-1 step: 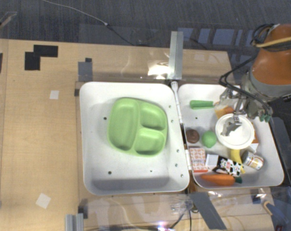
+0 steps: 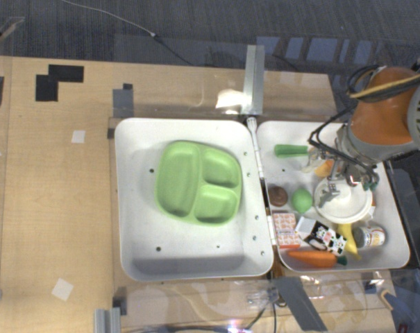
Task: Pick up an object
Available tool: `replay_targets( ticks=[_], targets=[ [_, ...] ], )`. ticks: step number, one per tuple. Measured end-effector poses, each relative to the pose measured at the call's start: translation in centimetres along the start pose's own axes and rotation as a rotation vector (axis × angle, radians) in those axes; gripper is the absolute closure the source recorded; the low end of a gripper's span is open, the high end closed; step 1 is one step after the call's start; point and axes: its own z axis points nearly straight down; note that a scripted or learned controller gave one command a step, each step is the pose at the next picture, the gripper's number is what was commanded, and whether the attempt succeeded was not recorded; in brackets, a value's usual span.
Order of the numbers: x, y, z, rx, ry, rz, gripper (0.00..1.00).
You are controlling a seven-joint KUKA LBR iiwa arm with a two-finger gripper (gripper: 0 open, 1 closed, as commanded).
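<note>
Two bins side by side. Left bin (image 2: pixel 137 186): tray (image 2: pixel 198 182) in the middle. Right bin (image 2: pixel 398 245): bowl (image 2: pixel 348 203) under the gripper (image 2: pixel 329 193), ball (image 2: pixel 302 200) left of bowl, carrot (image 2: pixel 312 258) at front edge, can (image 2: pixel 370 237) front-right.

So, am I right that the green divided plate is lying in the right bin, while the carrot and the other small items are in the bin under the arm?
Not quite: the green divided plate lies in the left bin, not the right one. The camera view shows this. The rest holds: the carrot and the other small items are in the right bin, under the arm.
</note>
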Motion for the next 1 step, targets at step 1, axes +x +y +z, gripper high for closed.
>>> replay_targets(
  ticks=[1],
  targets=[
    [2.89, 5.12, 0.74, -0.001, -0.004, -0.011, 0.0]
  ],
)
